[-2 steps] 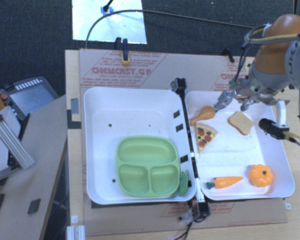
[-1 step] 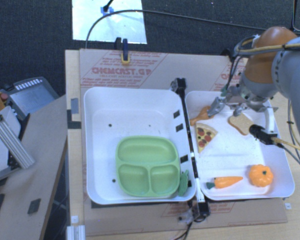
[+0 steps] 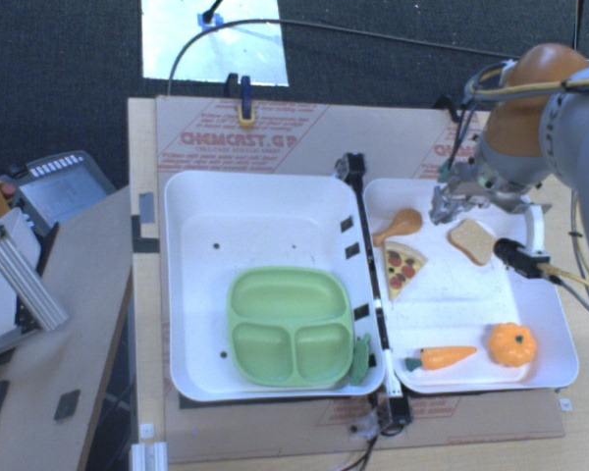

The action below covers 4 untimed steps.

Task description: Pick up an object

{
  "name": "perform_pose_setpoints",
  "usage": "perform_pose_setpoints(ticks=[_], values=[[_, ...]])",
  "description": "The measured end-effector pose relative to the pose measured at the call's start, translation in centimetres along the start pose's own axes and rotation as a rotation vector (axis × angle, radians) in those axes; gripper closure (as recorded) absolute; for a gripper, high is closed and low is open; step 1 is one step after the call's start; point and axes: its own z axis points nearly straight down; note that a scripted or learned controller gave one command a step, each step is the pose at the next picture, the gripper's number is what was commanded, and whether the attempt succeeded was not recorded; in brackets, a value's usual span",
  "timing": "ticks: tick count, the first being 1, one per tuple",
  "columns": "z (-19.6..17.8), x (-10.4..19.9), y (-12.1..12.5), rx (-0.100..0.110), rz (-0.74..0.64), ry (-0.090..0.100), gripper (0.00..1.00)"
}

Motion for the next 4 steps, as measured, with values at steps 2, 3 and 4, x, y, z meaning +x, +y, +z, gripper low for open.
perform_pose_setpoints(ticks=[2,3,4], values=[[-10.1,-0.2,-0.5,0.001,0.0,0.001,1.0],[-12.0,-0.2,-0.4,0.002,-0.001,0.001,1.0],[-11.4,4.0,-1.9,0.005,-0.002,0.001,1.0]])
